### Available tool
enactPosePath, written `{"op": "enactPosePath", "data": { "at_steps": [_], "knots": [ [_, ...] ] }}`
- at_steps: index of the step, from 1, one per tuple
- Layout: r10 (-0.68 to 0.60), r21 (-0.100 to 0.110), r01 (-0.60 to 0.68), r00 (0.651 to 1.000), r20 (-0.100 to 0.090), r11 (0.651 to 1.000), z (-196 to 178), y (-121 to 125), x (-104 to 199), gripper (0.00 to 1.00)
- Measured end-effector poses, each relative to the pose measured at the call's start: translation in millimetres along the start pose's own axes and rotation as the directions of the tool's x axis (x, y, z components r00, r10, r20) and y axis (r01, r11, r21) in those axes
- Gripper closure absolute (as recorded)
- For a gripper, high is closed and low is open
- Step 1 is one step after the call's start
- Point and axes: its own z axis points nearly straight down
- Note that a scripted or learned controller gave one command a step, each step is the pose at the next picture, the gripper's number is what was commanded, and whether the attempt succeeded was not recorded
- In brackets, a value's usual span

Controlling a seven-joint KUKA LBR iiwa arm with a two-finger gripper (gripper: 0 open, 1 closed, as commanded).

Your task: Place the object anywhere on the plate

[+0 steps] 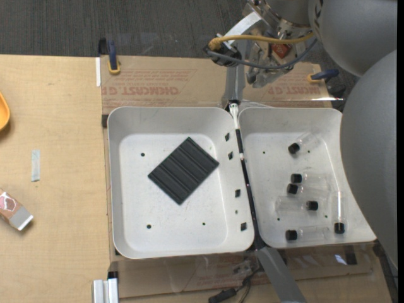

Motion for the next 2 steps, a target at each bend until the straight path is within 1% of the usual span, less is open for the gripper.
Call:
{"op": "enactPosePath", "data": {
  "at_steps": [1, 2],
  "knots": [
    [0.293, 0.000, -0.293, 0.956, -0.002, 0.956, -62, 22, -32, 1.00],
    [0.264, 0.000, -0.264, 0.965, -0.001, 0.965, 23, -26, 11, 1.00]
  ]
}}
